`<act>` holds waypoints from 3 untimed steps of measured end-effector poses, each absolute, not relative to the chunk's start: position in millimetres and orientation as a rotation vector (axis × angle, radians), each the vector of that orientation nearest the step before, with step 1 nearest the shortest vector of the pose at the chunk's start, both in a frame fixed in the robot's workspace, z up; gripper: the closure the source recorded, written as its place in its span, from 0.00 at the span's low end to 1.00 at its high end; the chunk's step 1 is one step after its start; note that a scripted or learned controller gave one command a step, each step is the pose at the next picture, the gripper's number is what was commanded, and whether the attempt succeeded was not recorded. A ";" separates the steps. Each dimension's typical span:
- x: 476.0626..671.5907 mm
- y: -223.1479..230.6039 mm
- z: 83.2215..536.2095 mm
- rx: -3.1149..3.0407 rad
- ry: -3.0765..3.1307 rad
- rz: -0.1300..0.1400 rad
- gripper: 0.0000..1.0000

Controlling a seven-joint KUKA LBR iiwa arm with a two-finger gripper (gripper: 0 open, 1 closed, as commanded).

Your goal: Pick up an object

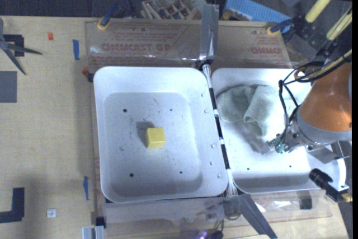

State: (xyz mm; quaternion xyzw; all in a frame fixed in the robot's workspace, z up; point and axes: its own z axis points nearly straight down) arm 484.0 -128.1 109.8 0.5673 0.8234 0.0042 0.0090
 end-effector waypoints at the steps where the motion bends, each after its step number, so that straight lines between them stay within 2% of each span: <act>1: 482.8 -164.3 89.4 2.001 2.412 0.010 1.00; 2: 559.5 -218.1 88.2 2.421 1.991 0.003 1.00; 3: 478.6 -206.2 135.4 2.656 1.685 -0.003 1.00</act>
